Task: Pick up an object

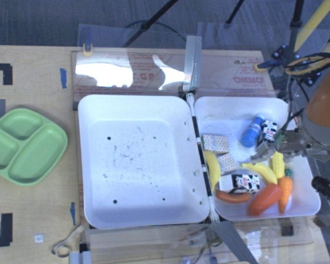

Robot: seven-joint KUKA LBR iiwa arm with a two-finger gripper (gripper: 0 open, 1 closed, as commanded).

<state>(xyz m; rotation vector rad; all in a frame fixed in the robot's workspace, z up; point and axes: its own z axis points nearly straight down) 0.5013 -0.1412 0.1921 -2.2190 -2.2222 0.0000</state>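
**Pincer down in the right bin, can't call the grip**

Your pincer (pixel 269 147) sits low in the right bin (pixel 231 106), right among the toys, but from this angle you can't tell if it's open or closed. Just beside it: a blue bottle (pixel 252 132), a corn cob (pixel 277 164) and a banana (pixel 212 168). A carrot (pixel 285 191), a red pepper (pixel 265 198) and a sausage (pixel 231 197) lie nearer the front wall. The left bin (pixel 93 109) and a green plate (pixel 25 146) share the worktop (pixel 33 70).

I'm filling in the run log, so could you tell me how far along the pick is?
Nothing looks picked yet: the blue bottle, bananas, corn and carrot all lie in the right bin. The gripper is low among them, its grasp unclear. Gripping and lifting remain.
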